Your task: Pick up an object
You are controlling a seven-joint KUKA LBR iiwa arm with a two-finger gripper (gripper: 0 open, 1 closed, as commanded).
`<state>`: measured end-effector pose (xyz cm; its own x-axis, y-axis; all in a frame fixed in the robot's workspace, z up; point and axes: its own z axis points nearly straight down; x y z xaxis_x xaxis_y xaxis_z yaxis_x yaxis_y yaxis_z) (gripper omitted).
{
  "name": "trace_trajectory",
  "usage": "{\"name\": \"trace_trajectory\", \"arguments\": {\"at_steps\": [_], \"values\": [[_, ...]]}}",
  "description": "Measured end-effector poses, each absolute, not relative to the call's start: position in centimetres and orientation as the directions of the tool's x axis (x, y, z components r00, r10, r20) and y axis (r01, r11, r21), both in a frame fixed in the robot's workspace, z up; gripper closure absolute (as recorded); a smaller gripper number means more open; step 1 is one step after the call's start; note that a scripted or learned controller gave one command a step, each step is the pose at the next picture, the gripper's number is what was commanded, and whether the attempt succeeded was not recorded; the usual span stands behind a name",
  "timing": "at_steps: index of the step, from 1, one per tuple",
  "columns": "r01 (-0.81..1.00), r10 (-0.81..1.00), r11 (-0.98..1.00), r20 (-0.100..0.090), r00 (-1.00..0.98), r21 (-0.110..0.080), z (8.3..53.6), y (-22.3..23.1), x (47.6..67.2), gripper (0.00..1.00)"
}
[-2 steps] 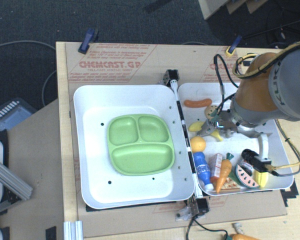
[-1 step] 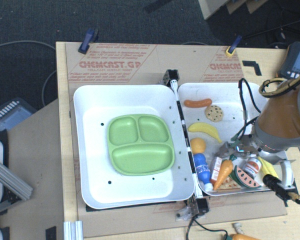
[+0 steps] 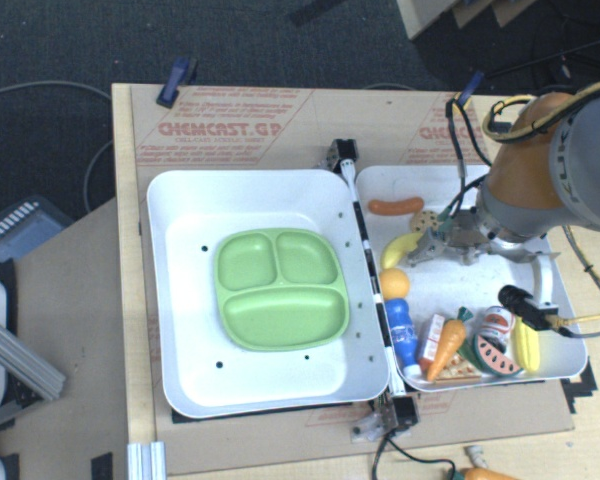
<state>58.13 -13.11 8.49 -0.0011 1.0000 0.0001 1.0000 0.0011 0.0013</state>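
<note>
End effector: the end effector (image 3: pixel 432 236) sits low in the right bin's upper part, touching a yellow plastic banana (image 3: pixel 400 251); whether it is open or closed cannot be told.
Bench: tan board (image 3: pixel 230 128) bearing two shallow white bins.
Left bin (image 3: pixel 180 268): holds a green three-compartment plate (image 3: pixel 280 290).
Right bin (image 3: pixel 570 363): toy food.
Sausage: red-orange sausage (image 3: pixel 395 206) near the far wall.
Bottle: blue bottle (image 3: pixel 403 333) along the left wall, an orange ball (image 3: pixel 394 284) just above it.
Carrot: orange carrot (image 3: pixel 443 346) beside a watermelon slice (image 3: pixel 488 356).

"CHEMCAST G.P." is printed repeatedly in red slanted lettering on the brown paper sheet (image 3: pixel 230 118) covering the bench, most clearly read behind the left bin (image 3: pixel 170 298).
</note>
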Motion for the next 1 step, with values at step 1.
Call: {"name": "trace_trajectory", "arguments": {"at_steps": [1], "values": [[1.000, 1.000, 0.002, 0.000, -0.002, -0.012, 8.47, -9.67, 66.46, 0.00]]}}
